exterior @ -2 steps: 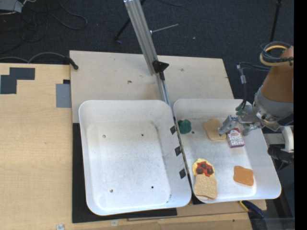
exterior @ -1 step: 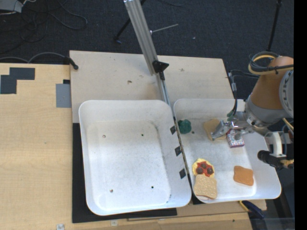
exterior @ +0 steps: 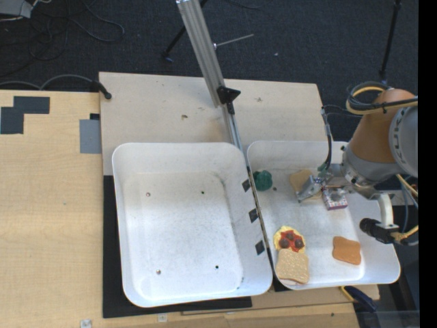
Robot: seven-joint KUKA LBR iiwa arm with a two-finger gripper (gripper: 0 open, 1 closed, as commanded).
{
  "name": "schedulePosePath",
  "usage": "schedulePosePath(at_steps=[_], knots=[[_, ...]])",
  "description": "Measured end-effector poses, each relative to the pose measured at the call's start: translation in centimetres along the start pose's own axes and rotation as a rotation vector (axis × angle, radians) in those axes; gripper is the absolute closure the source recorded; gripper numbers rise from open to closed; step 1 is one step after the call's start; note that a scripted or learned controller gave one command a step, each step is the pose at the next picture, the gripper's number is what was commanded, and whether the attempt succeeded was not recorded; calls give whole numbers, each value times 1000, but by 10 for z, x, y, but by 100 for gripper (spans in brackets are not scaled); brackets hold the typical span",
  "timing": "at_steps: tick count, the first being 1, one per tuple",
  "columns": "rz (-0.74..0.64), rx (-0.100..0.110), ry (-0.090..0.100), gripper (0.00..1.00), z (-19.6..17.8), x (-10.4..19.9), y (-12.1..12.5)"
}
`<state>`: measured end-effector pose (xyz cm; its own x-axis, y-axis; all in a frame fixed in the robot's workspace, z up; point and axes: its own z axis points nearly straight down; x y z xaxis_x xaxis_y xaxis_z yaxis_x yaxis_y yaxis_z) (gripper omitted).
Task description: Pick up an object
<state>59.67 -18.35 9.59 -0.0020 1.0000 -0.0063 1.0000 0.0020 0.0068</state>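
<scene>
Arm comes in from the right, orange band above the wrist, w/ the gripper (exterior: 308,191) low over the right bin (exterior: 382,273), upper middle of it. Can't tell how the tool stands; too small and blurred at the tip. A tan piece (exterior: 299,179) lies right at the tip, touching or just behind it, can't tell which. Nothing visibly lifted.

Other items in the right bin: small green object (exterior: 262,179) near the upper left wall; pink/white patterned block (exterior: 335,199) just beside the gripper body on its right; yellow piece w/ red spots (exterior: 289,238) at lower left, touching a speckled tan cracker-like slab (exterior: 292,267) below it; orange chunk (exterior: 347,251) lower right, well apart from the rest.

Left bin (exterior: 126,183) sits beside it, walls touching along the middle.
</scene>
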Motion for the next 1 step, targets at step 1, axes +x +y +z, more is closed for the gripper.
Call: schedulePosePath(at_steps=[1], knots=[[3,-1,1,100,-12,-1,0]])
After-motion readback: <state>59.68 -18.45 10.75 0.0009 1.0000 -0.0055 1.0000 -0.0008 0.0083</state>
